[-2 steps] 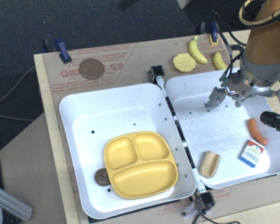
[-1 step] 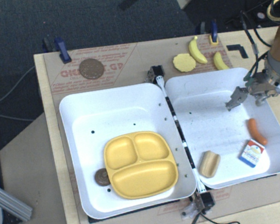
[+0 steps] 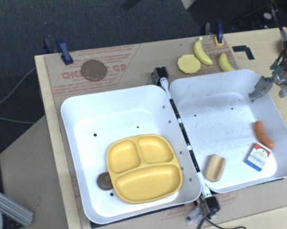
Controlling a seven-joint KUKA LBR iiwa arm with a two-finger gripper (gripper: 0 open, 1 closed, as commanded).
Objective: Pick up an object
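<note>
In the right bin (image 3: 222,106) lie an orange sausage (image 3: 263,134), a small white, blue and red carton (image 3: 258,157) and a tan cylindrical roll (image 3: 214,167). The left bin (image 3: 114,113) holds a yellow divided plate (image 3: 143,167), with a brown round cookie (image 3: 105,181) at the plate's left edge. My gripper (image 3: 269,91) hangs over the right bin's far right rim, well behind the sausage. Its two fingers are spread apart and nothing sits between them.
Behind the bins, a brown disc (image 3: 93,69), a yellow round piece (image 3: 189,64) and two bananas (image 3: 203,51) (image 3: 225,63) lie on the bench. Blue clamps (image 3: 63,49) hold its back edge. The bins meet at a black-clipped seam (image 3: 181,132).
</note>
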